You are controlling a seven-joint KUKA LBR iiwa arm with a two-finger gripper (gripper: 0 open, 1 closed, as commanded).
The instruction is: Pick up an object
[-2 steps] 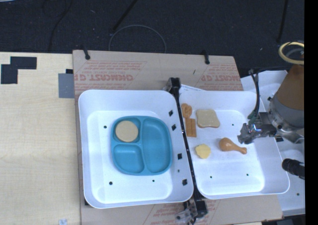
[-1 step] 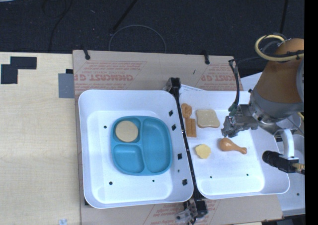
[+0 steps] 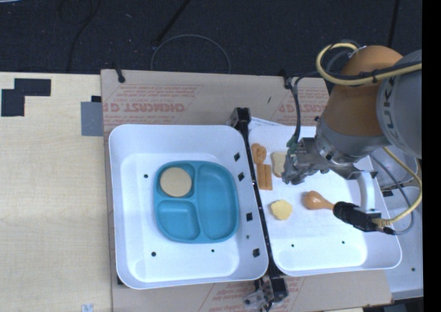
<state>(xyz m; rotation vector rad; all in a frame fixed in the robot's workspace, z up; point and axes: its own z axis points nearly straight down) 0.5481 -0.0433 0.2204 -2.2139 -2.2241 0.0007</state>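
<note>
Over the left part of the right bin (image 3: pixel 324 245), the pincer (image 3: pixel 293 168) hangs low; whether it is apart or together cannot be told. A pale yellow piece (image 3: pixel 277 163) lies just to its left, long axis running near to far, beside an orange stick (image 3: pixel 264 177).

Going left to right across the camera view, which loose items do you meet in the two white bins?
Tan round disc in the blue divided plastic tray → orange stick → pale yellow lump → orange-brown pear-shaped piece.
</note>
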